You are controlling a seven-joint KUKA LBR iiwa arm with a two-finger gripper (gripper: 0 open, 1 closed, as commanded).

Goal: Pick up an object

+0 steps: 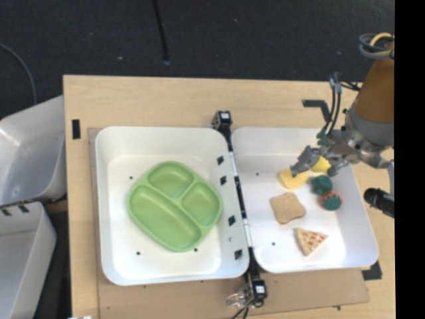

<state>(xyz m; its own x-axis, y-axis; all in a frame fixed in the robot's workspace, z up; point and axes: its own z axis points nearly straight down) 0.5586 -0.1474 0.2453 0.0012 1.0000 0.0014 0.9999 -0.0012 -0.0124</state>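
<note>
My claw [311,161] hangs open over the yellow cheese wedge [297,175] in the right bin [265,258]; I'd centre both fingers astride it before closing.

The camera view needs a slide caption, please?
Gripper over yellow toy in right bin; green plate in left bin.
</note>
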